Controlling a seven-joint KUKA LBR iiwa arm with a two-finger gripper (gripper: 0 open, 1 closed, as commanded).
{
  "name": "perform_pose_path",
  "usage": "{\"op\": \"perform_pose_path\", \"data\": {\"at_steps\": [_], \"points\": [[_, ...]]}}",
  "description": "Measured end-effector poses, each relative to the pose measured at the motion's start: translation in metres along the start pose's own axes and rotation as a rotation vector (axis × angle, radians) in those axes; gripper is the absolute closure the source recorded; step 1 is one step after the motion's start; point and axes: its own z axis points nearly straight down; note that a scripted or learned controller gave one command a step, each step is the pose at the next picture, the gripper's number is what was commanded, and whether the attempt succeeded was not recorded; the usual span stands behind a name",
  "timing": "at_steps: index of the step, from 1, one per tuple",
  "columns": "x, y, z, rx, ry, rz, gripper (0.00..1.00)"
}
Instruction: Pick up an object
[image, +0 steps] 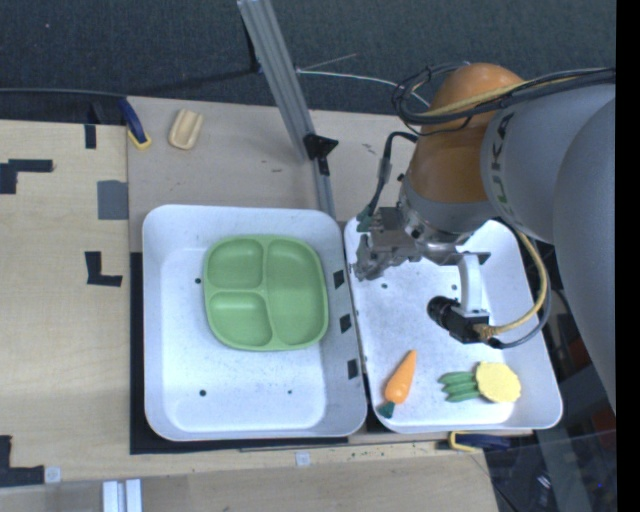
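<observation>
pale wooden bench (60, 330), black tape marks (97, 268), dark carpet floor (120, 40).

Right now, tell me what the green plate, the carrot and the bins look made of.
Green plate: likely matte plastic, moulded into compartments, uniform colour.
Carrot: apparently a plastic or rubber toy, with smooth, flat orange.
Bins: probably white plastic, thin walls, rounded corners, slight sheen.

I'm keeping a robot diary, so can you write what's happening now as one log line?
gripper: over right bin, upper left corner | carrot, green and yellow toy: lying near front edge, untouched | green plate: in left bin
</observation>
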Motion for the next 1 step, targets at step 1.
{"op": "perform_pose_path", "data": {"at_steps": [1], "points": [[0.0436, 0.0148, 0.0011, 0.0, -0.001, 0.001, 1.0]]}}
